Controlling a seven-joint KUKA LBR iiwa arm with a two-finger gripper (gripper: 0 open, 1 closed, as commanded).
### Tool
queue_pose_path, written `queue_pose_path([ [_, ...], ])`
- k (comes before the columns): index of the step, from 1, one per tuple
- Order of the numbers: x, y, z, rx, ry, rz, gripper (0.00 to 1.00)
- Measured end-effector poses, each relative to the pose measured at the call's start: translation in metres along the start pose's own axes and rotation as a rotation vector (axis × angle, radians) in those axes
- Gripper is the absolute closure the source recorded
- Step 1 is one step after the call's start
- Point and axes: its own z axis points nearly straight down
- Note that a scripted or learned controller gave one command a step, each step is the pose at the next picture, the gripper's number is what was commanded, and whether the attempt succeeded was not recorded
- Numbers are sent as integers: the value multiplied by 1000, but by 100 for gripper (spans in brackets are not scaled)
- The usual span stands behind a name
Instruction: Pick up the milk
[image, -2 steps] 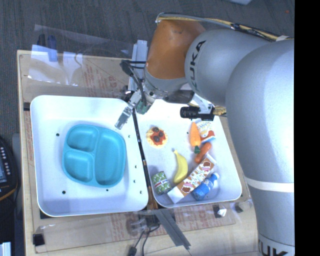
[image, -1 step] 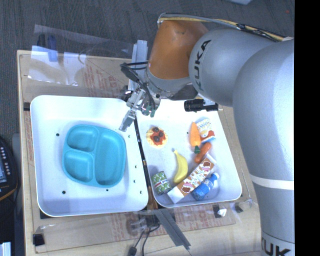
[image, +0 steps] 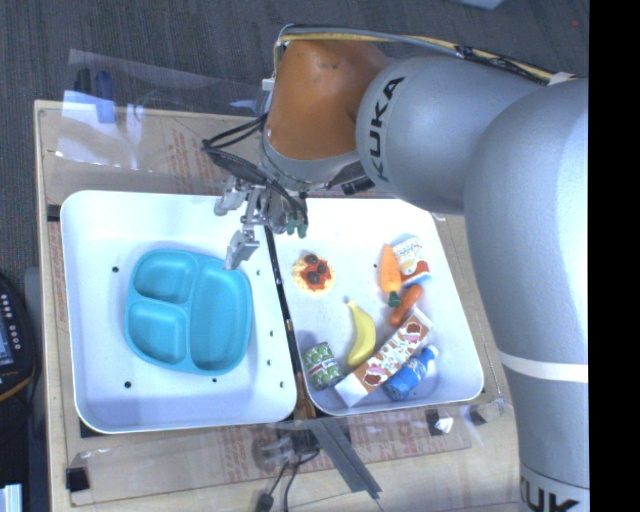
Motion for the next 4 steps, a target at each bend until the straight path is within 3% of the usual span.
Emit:
queue_pose_path([
  [3,0,-1,0,0,0,1,0],
  [4,9,72,54,0,-1,-168,0],
])
